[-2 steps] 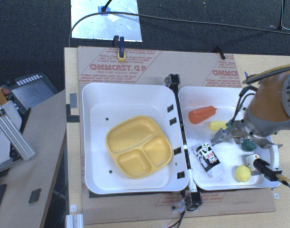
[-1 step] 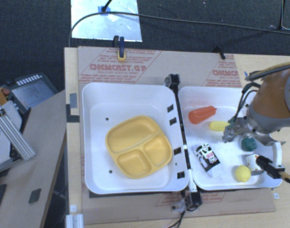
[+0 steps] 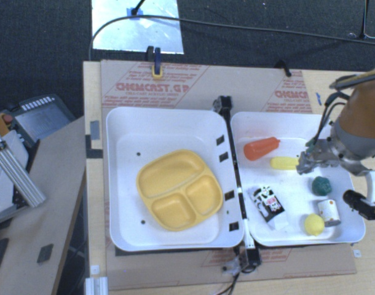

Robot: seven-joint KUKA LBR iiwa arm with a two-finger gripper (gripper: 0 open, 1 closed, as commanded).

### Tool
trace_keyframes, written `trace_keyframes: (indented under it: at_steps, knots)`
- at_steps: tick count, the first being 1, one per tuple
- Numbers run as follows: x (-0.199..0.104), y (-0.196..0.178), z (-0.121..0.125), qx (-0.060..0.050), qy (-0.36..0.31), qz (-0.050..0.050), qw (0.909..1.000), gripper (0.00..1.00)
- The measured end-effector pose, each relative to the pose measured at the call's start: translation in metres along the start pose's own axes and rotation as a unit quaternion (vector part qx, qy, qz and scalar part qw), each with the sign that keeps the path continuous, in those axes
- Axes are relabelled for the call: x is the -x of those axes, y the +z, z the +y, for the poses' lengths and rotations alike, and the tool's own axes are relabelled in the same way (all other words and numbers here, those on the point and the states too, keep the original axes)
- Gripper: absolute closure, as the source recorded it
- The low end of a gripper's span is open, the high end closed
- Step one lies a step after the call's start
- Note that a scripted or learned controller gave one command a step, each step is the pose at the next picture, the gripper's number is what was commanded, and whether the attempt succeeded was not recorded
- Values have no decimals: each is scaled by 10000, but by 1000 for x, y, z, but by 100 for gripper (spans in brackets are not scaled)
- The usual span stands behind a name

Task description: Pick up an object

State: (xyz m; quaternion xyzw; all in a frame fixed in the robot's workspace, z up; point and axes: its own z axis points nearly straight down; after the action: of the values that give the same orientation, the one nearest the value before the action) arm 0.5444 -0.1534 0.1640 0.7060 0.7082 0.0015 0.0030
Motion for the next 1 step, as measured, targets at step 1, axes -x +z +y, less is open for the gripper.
trace_keyframes:
  at_steps: [1]
  knots:
    - [0,-52,1,-6,-2,3,10000,100]
